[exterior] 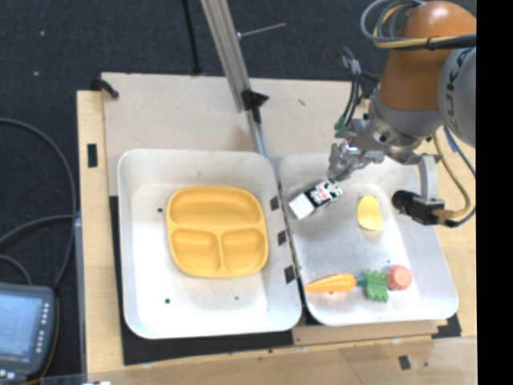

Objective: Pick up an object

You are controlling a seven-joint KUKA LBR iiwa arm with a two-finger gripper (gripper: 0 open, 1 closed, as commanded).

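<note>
1. Arm [417,62]: cut off by the right edge of the frame.
2. Small white and black object [313,199]: too small to identify; its upper end sits under the gripper [343,167].
3. Grey screen device [24,327]: cut by the lower left corner.
4. Worktop [160,111]: lower edge leaves the frame.

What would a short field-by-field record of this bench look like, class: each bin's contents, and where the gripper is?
left bin: yellow divided tray
right bin: white and black box, yellow piece, toy carrot, green piece, pink piece
gripper: above right bin's far left corner, just up-right of the box
held item: none seen between fingers
</note>
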